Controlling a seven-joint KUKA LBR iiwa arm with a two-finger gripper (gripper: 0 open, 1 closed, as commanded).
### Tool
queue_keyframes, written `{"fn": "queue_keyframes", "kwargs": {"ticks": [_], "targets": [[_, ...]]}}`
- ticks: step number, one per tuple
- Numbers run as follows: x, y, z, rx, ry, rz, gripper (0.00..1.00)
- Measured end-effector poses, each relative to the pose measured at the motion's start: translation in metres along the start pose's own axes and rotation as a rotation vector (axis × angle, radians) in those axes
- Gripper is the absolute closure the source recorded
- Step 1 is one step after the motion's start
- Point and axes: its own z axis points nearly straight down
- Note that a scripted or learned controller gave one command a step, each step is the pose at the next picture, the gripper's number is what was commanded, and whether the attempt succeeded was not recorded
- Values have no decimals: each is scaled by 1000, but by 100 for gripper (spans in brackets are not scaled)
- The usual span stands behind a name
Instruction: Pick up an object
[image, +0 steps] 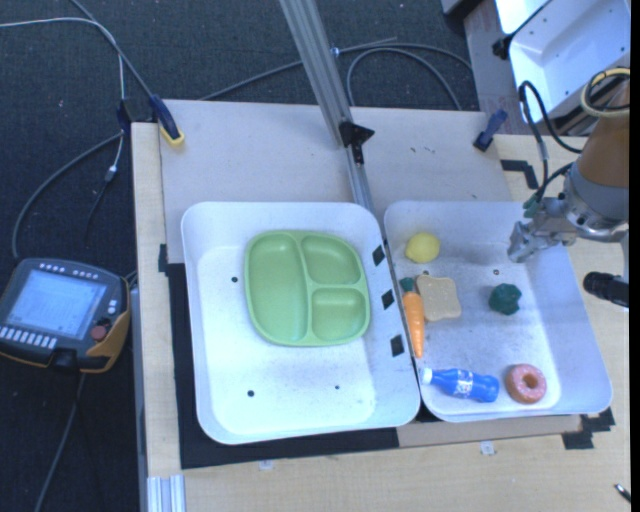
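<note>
No readable writing anywhere; the blue bottle (462, 384) has a white label area but the text is too small to make out, and the handheld pendant (60, 315) left of the bench shows a lit screen, illegible. Right bin (560, 400) holds all the loose items: yellow ball (423, 247) near the upper left, tan bread slice (438, 298) below it, orange carrot (414, 322) touching the bread's left edge with its long axis running up-down along the bin's left wall, green top end pointing away from the camera. The bottle lies on its side near the front, long axis left-right, white cap to the left. Pink donut (526, 383) sits just right of it. Dark green lump (505, 298) mid-right, apart from the rest. Left bin (215, 400) holds a green divided plate (305, 288). Gripper (527, 243) hangs over the right bin's upper right area, nothing between its fingers; open or closed, cannot tell.
</note>
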Motion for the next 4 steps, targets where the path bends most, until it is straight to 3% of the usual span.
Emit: {"fn": "queue_keyframes", "kwargs": {"ticks": [2,3,4], "targets": [[1,-1,-104,0,0,-1,100],[48,-12,-98,8,5,-4,100],[98,-7,-102,6,4,-5,100]]}}
